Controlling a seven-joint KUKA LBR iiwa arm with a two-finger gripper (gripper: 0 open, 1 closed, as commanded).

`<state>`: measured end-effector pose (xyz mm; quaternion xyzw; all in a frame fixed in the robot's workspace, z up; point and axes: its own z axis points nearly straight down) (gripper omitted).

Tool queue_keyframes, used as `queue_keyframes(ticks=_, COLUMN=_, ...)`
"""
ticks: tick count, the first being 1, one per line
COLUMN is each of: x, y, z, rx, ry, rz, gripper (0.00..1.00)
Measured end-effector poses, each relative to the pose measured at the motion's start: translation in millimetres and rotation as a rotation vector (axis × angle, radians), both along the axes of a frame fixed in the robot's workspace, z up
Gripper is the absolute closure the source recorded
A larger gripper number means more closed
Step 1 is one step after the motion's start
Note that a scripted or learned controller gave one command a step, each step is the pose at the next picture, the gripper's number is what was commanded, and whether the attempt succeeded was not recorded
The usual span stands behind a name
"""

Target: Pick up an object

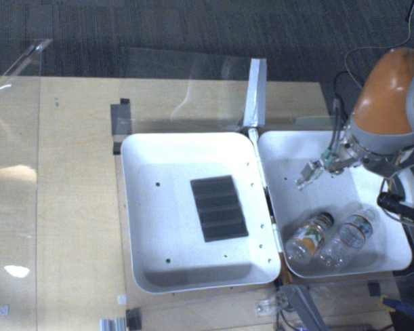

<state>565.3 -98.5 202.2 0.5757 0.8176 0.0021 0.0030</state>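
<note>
Hovering over open floor in the right bin [398,209], the end effector [309,173] looks parted, apparently empty.

Glossy white plastic bins [147,197], clear plastic bottles [348,236] (shiny), matt wood bench [72,200]

I see two white bins [193,145] on a light tan bench [66,220]. A black pad with stripes [219,208] lies in the left bin. Two clear bottles [331,238] have orange and white labels. The arm [388,101] is orange and grey.
</note>
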Motion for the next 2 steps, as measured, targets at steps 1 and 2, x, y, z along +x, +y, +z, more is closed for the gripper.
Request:
queue_keyframes(ticks=1, x=-40, y=-15, z=-113, rx=-0.001, ry=-0.007, rz=0.029, gripper=0.0)
queue_keyframes(ticks=2, x=-37, y=-14, z=-100, rx=-0.001, ry=-0.016, rz=0.03, gripper=1.0)
